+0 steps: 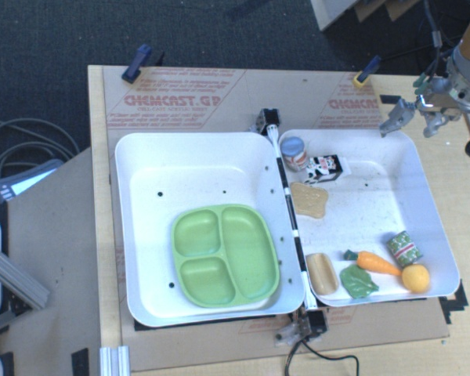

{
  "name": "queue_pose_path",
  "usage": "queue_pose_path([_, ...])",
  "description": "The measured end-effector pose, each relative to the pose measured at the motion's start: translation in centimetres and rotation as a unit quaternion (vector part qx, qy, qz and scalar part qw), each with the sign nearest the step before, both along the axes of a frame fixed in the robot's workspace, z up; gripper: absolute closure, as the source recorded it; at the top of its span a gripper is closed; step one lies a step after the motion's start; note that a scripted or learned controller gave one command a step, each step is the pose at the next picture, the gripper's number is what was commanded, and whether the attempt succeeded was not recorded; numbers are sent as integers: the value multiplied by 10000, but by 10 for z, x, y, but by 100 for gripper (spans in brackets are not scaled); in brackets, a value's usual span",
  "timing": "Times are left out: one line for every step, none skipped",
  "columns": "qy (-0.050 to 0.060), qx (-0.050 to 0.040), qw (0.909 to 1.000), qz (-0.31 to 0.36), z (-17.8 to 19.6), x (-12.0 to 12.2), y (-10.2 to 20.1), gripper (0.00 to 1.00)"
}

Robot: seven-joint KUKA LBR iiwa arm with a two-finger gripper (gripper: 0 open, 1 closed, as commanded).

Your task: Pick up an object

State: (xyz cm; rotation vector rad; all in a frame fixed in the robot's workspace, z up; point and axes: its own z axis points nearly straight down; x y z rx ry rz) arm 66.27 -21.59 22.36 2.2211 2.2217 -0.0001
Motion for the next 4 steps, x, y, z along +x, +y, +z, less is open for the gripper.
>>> queue_pose_path([5,-3,10000,-6,-33,-91,-9,0])
queue_pose_path([8,7,10000,-1,-120,-125,-3,0])
queue_pose_path([13,14,10000,-2,-116,-178,-7,0])
queue_pose_path([-4,1,10000,-9,-106,-177,-8,100])
